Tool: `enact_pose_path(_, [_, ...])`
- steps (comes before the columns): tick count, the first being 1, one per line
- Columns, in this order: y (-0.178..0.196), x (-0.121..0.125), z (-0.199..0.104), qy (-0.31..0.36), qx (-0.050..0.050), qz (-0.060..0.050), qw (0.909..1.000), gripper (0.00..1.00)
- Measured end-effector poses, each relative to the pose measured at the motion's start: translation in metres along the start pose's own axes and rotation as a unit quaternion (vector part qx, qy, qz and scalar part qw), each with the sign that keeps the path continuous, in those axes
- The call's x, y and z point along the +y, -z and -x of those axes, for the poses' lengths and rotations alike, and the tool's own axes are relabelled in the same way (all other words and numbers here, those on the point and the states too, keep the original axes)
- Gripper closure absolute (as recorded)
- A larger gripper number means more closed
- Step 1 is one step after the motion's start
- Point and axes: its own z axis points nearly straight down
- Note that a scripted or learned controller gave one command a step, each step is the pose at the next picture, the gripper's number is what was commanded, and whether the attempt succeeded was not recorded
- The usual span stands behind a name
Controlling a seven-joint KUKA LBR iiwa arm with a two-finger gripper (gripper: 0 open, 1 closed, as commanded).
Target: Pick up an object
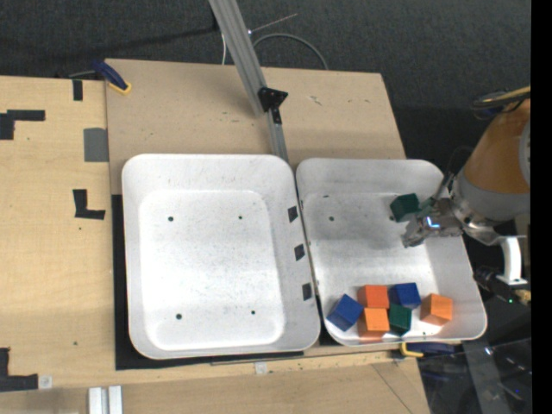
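the metal two-finger claw sits low over the right shallow white plastic bin, near its right wall, with a small dark green block touching its upper fingertip; whether it grips the block or how wide it stands open cannot be told. along that bin's front wall lie two blue cubes, three orange cubes and a second green cube. the left white bin sits beside it.

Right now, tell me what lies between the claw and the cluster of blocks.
Camera view: just bare white bin floor between the claw and the blocks.
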Motion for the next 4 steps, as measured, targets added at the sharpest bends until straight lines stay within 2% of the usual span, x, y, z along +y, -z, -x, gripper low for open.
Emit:
enact_pose_path(1, [0.043,-0.001,0.004,0.0,-0.001,0.0,1.0,1.0])
enact_pose_path(2, [0.107,0.001,0.001,0.0,-0.001,0.002,1.0,1.0])
enact_pose_path(4, [0.099,0.024,-0.1,0.002,0.001,-0.002,1.0,1.0])
